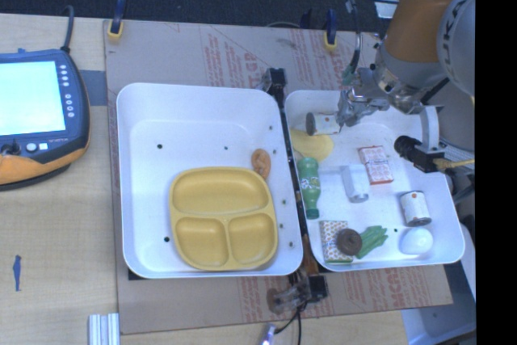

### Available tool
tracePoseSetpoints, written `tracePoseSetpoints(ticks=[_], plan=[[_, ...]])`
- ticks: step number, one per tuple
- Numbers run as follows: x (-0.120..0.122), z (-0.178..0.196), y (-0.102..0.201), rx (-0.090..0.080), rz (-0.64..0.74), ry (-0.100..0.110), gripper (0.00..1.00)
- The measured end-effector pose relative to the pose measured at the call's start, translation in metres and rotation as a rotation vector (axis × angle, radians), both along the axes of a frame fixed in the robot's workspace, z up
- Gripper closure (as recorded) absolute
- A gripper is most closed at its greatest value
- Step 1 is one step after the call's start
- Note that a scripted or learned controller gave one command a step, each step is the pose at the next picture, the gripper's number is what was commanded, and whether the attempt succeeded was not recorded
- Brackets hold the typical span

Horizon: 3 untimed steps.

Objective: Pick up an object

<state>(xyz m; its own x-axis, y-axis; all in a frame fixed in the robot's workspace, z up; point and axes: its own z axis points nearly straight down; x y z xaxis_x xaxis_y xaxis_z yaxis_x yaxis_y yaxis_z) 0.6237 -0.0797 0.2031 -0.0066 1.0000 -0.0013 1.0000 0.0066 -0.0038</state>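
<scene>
The right bin (452,210) holds several small things: a yellow fruit (313,145), a green bottle (308,186) lying along the left wall, a pale cylinder (354,183), a red and white box (376,164), a can (415,208), a white ball (417,241), a green leafy piece (372,239), a brown disc (349,241) on a patterned card (329,232), and a small grey cylinder (311,123). My gripper (349,114) hangs over the bin's far end, just right of the small grey cylinder and above the yellow fruit. Nothing shows between its tips.
The left bin (145,117) holds a yellow divided tray (224,217) and a small brown piece (261,162) near its right wall. A teach pendant (36,113) lies at the bench's left. Blue clamps (117,18) grip the cardboard's far edge. A black fitting (414,151) juts over the right bin's right side.
</scene>
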Motion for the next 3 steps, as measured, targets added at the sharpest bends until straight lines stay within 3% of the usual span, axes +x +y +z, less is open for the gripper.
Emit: tracePoseSetpoints(ticks=[1, 2, 3], plan=[[0.000, 0.000, -0.001, 0.000, -0.001, -0.001, 0.00], [0.011, -0.011, 0.010, -0.002, 0.000, -0.002, 0.00], [0.033, -0.082, -0.043, 0.000, -0.002, 0.001, 0.00]])
